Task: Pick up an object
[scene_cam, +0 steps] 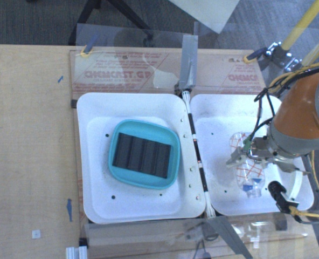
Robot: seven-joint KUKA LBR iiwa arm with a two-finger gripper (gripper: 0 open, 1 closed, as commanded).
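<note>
Clear, red-gridded plastic wrapper sits right beneath my claw, likely light, crinkly and slippery, best pinched mid-body; I cannot tell the claw's spread.

You see the arm as a rounded grey body with a broad orange band above the wrist. Black and yellow cables loop along it, and the metal gripper sits below in dull silver.

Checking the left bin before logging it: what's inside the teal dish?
The teal dish in the left bin holds a dark grey ribbed block, lying flat and covering most of its floor. Anything beneath that block is hidden.
</note>
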